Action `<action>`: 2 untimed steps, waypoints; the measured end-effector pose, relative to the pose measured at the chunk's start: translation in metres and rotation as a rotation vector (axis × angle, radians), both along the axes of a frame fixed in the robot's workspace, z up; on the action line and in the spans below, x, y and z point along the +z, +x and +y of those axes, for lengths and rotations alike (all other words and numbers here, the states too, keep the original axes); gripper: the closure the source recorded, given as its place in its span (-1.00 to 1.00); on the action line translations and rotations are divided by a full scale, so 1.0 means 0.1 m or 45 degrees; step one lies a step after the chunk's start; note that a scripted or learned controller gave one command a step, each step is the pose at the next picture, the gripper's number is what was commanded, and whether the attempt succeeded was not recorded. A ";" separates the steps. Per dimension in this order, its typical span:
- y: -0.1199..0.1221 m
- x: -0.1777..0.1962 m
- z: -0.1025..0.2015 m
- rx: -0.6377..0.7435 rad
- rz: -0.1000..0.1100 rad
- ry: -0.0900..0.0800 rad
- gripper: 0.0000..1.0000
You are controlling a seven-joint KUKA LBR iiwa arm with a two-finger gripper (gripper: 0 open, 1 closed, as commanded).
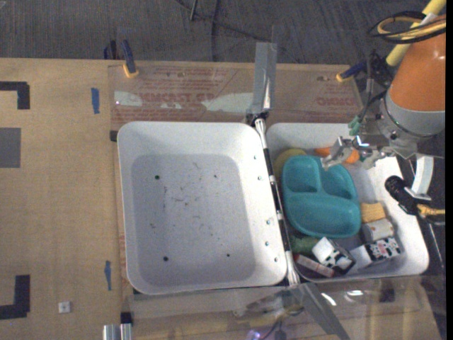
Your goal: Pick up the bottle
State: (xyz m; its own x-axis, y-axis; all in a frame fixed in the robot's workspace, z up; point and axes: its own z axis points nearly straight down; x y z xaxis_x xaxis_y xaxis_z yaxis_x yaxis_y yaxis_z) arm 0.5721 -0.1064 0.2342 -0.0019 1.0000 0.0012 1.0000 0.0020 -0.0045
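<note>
While the arm [417, 83] hangs over the right bin [417, 257] at its far edge, the gripper [348, 151] sits just above the teal divided tray [322, 197] near the bin's far left corner, and whether it's spread or closed I can't tell. No clear bottle in that clutter; small boxes [354, 250] crowd the near edge. Left bin [195, 137] alongside.

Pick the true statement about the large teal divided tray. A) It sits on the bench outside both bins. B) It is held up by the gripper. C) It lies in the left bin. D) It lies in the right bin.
D: the teal tray lies flat in the right bin, among smaller items, with the gripper above its top edge.
</note>
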 end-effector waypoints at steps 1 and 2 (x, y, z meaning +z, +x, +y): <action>-0.21 -1.15 -0.14 0.077 -0.005 -0.001 -1.00; 0.14 -1.40 -0.63 0.081 -0.010 0.007 -1.00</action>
